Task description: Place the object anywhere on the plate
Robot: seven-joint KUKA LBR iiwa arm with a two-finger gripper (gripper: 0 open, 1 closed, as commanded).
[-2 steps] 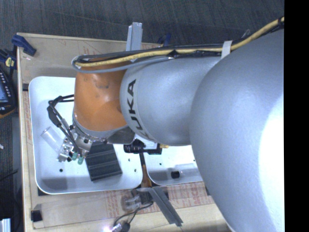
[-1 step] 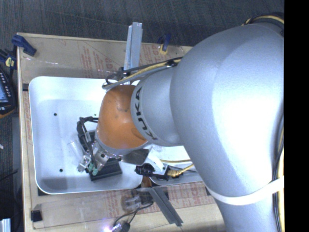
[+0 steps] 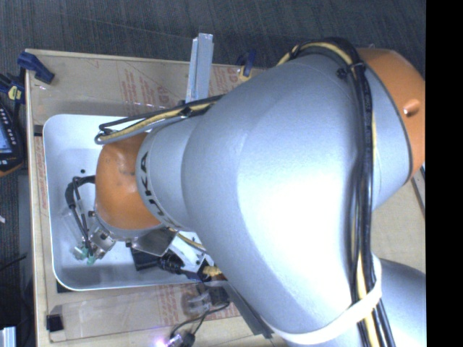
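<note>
Because my arm (image 3: 289,194) covers most of the bench (image 3: 108,78) in the camera view, I judge the step in hand to be a descent toward a grasp. My gripper (image 3: 85,250) hangs low over the lower-left corner of the white bin (image 3: 49,194), beneath the orange band (image 3: 119,186). Whether it is spread or pinching anything I cannot tell. Done well, I descend straight, keep off the bin wall, and close only once centred. Bin contents: where the object and plate lie I cannot tell, since my arm is in the way.
</note>
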